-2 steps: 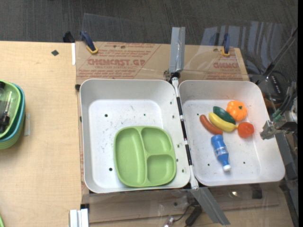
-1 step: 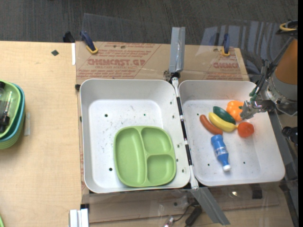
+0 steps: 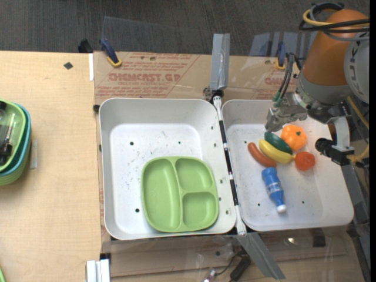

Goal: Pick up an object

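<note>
The claw (image 3: 281,117) hangs low over the far side of the right bin (image 3: 329,213), and whether it is apart or together cannot be told from this slanted view; nothing shows clamped in it. Just below and beside it lies the huddle of toy food that probably drew it there: an orange pepper-like piece (image 3: 294,137) nearest, then a green piece (image 3: 276,141) lying on a yellow banana (image 3: 276,151), with a reddish sausage (image 3: 259,154) touching the banana's left end and a red tomato-like piece (image 3: 304,160) on the claw's right. Packed so tightly, any of these would be an awkward grasp, since neighbours crowd the approach. A little farther from the claw, toward the bin's near rim, the blue bottle (image 3: 274,189) lies on its side alone, likely the easier target. Well away to the claw's left, across the divider, the green divided plate (image 3: 179,194) rests flat in the left bin (image 3: 117,157). Farthest off, stacked green containers (image 3: 14,143) sit on the wooden bench (image 3: 47,216).
</note>
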### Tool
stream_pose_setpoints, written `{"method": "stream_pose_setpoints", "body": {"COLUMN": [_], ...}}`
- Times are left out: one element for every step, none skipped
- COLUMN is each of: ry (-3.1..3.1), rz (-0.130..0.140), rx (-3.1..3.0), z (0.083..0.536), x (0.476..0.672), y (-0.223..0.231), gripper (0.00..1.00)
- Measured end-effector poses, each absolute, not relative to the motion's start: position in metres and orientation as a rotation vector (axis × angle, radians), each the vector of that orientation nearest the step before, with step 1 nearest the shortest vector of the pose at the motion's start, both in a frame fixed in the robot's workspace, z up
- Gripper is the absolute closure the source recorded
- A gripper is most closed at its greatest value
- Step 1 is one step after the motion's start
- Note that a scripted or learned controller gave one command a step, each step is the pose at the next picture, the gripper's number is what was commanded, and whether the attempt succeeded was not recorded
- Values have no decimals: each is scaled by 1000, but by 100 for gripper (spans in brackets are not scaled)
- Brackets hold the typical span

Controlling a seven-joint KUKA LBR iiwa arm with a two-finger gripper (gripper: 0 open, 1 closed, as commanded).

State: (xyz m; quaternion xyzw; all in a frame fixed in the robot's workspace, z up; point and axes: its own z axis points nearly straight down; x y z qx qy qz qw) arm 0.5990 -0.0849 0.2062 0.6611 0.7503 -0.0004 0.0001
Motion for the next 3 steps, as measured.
{"method": "stream_pose_setpoints", "body": {"ry": [2360, 2336, 2479], "rz": [-5, -3, -3], "rx": [2072, 2099, 1929], "z": [215, 287, 295], "x": [599, 659, 656], "y": [-85, -27, 59], "gripper": [100, 100, 100]}}
